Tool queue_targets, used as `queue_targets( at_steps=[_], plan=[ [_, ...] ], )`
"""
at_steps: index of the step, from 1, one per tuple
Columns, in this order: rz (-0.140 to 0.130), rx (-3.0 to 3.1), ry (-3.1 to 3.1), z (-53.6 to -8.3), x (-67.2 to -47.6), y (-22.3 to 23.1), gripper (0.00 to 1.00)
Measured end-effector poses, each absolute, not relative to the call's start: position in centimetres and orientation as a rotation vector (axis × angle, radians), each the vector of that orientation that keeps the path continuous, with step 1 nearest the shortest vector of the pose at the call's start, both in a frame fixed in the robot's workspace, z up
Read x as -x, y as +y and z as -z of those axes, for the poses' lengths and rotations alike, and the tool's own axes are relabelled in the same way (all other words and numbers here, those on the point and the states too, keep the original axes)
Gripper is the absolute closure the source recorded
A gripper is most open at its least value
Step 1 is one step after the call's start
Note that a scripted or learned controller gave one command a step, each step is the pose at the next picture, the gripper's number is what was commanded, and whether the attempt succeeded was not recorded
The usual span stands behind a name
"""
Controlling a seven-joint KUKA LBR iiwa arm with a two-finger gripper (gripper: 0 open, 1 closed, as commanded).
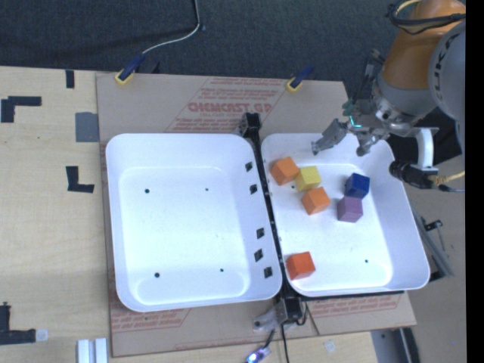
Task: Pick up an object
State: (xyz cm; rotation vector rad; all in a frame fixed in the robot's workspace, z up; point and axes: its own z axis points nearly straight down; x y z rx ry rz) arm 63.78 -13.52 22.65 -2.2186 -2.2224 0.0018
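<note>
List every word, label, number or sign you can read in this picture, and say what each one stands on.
Red printed lettering, upside down from this camera, on the brown board behind the two white bins: too blurred to quote with confidence.
A fainter red print on the same board's front edge below the right bin: too blurred to read.
The coloured blocks, the bins and the gripper carry no text I can make out.
</note>
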Motion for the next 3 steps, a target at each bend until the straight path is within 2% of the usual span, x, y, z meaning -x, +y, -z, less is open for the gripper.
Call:
queue_targets(
  at_steps=[1, 2, 3],
  plan=[
    [-0.003, 2.209, -2.227, -18.1, -63.6, -5.1, 0.00],
    [0.000, 2.220, -2.224, -9.9, -66.4, -9.1, 0.00],
    [-0.005, 2.217, -2.222, -10.6, -66.3, -9.1, 1.00]
  ],
)
